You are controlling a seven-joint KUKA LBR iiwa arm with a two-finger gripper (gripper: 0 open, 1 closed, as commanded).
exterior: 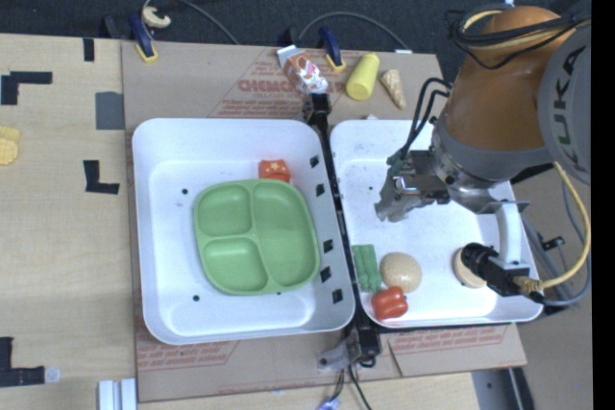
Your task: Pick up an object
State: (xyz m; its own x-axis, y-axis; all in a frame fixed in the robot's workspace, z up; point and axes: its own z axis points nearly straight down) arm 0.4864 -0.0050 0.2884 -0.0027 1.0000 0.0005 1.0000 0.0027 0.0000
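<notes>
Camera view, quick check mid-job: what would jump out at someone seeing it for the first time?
First the bulky grey arm with its orange band, reaching in from the right, its gripper low over the right white bin. Next the green divided plastic plate filling the left white bin, a small red-orange object at its far edge.
</notes>
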